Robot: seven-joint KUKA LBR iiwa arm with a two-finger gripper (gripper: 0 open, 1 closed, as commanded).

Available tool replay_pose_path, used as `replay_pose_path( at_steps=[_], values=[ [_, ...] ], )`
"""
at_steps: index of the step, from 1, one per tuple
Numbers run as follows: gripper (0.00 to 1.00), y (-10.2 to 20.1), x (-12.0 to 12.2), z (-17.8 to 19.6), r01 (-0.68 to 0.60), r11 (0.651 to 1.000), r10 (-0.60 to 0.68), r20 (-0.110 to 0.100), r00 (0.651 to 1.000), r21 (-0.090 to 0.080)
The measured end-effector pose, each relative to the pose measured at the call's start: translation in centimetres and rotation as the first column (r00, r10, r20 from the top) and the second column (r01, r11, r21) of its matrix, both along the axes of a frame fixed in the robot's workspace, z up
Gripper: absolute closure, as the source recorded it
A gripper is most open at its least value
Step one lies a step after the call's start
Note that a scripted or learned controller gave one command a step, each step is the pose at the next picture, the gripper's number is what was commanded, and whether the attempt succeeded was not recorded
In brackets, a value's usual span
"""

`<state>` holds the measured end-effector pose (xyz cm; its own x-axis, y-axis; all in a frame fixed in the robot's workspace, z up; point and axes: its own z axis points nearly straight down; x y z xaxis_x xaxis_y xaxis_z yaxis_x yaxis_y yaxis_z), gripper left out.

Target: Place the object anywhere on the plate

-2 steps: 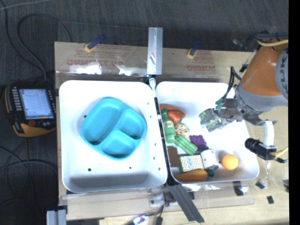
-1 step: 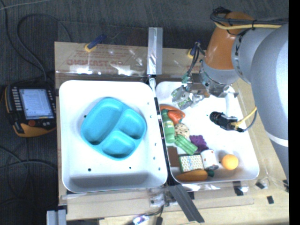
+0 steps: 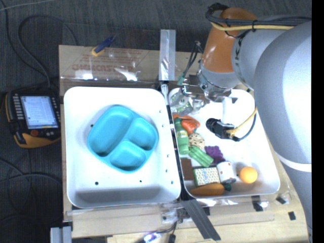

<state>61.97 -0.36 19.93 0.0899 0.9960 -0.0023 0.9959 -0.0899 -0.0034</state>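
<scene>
1. Two shallow white bins sit side by side on the surface: the left bin (image 3: 81, 186) and the right bin (image 3: 263, 151).
2. One blue plate (image 3: 123, 137) with three compartments lies in the middle of the left bin, turned at a slant.
3. The right bin holds a heap of small things along its left side: one orange ball (image 3: 248, 174) near the front right, one purple grape bunch (image 3: 214, 153), one green bottle (image 3: 181, 136) lying with its long axis running far to near, one patterned box (image 3: 206, 176), and one orange carrot-like piece (image 3: 207, 189) lying left to right at the near edge.
4. The one arm (image 3: 283, 75) reaches in from the right; its hand (image 3: 188, 96) is low over the far left corner of the right bin.
5. Whether the hand is open or closed cannot be told.
6. The surface is brown board with a clear plastic sheet (image 3: 109, 65) at the far side; a control pendant (image 3: 34, 116) lies on the dark floor to the left.
</scene>
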Motion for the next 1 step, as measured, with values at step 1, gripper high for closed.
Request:
replay_pose_path(
  at_steps=[1],
  values=[
    [1.0, 8.17, -1.0, -1.71, -0.201, 0.98, 0.201, -0.001, 0.98, 0.001]
  ],
)
